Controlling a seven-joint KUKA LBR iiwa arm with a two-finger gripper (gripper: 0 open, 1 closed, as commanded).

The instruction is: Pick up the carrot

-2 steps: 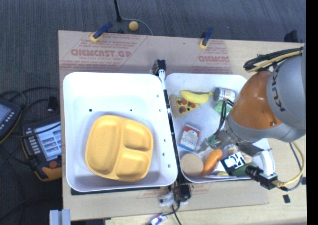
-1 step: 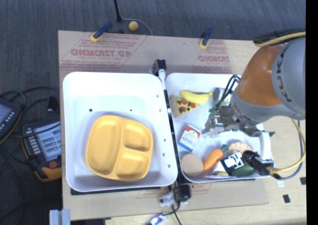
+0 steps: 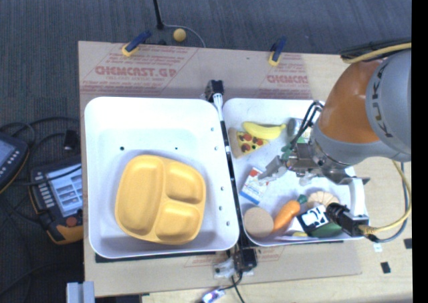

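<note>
carrot (image 3: 287, 213): orange, green-tipped, tilted | gripper (image 3: 271, 169): fingers perhaps spread, unclear

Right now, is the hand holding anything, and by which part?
Cannot be told. The hand hangs over the right bin, apart from the carrot, which lies near the bin's front edge.

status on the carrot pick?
Gripper over right bin, nothing seen between the fingers. Carrot lies near bin's front edge, not picked. Brown ball touching its left; arm above it.
</note>
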